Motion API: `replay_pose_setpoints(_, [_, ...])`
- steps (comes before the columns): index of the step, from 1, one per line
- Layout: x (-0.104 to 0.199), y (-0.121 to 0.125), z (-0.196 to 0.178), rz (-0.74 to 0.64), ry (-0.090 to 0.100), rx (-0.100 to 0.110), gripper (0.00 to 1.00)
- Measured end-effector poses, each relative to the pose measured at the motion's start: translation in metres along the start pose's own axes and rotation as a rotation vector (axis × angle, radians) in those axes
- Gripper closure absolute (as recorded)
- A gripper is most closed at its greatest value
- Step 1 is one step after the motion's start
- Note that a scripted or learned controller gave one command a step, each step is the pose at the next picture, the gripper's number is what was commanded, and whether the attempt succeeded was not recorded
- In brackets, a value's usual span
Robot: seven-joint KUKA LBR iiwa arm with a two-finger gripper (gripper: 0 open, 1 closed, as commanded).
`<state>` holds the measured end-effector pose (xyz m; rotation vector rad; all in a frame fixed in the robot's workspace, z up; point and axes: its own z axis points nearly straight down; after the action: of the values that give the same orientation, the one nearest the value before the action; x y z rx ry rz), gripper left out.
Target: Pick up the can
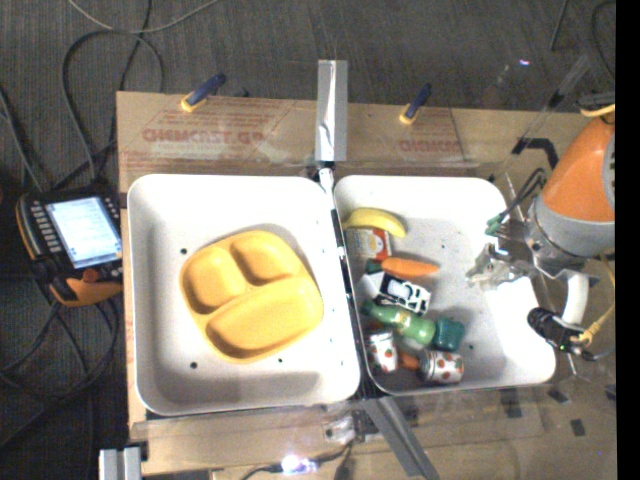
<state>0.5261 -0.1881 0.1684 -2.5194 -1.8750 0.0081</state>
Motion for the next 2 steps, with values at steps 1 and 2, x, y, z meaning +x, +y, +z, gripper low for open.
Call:
replay_pose_setpoints(1, [-0.022, 0.017, -0.080, 0.548, -0.001, -0.001, 1.00])
replay_pose_setpoints(2, [-0.029, -0.037, -0.082, 0.461, -0.001, 0.001, 1.00])
